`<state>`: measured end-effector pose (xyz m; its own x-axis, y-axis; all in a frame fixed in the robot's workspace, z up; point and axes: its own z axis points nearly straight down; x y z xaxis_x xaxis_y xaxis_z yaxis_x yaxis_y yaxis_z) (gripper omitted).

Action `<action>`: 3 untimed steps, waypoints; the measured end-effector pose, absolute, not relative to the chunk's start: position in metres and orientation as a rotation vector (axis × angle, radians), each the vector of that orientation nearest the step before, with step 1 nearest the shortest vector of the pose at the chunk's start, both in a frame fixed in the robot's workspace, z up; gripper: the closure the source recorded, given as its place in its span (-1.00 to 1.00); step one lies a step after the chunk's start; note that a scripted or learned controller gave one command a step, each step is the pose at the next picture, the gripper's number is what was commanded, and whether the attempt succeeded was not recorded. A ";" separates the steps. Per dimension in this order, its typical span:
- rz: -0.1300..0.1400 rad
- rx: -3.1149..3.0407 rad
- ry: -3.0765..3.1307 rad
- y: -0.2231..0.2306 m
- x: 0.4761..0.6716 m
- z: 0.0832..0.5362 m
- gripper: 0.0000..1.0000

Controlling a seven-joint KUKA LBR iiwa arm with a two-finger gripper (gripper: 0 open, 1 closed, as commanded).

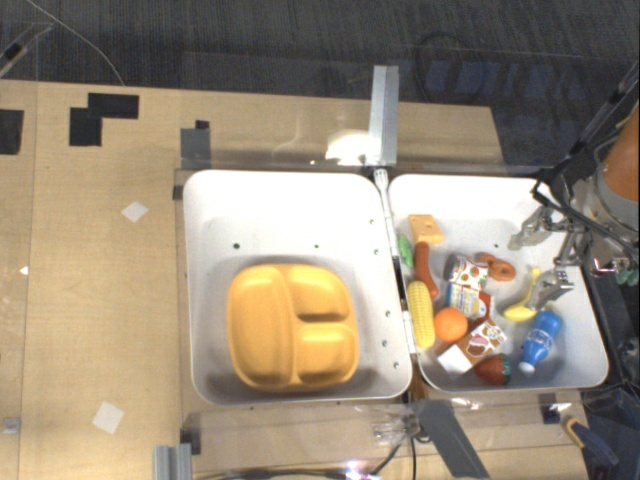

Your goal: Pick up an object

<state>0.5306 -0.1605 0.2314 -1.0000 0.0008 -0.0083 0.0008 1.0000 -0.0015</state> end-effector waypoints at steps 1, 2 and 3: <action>0.000 0.592 3.080 -0.203 0.537 0.172 -1.00; 0.002 1.166 2.903 -0.197 0.602 0.089 -1.00; 0.004 1.552 2.721 -0.194 0.611 0.088 -1.00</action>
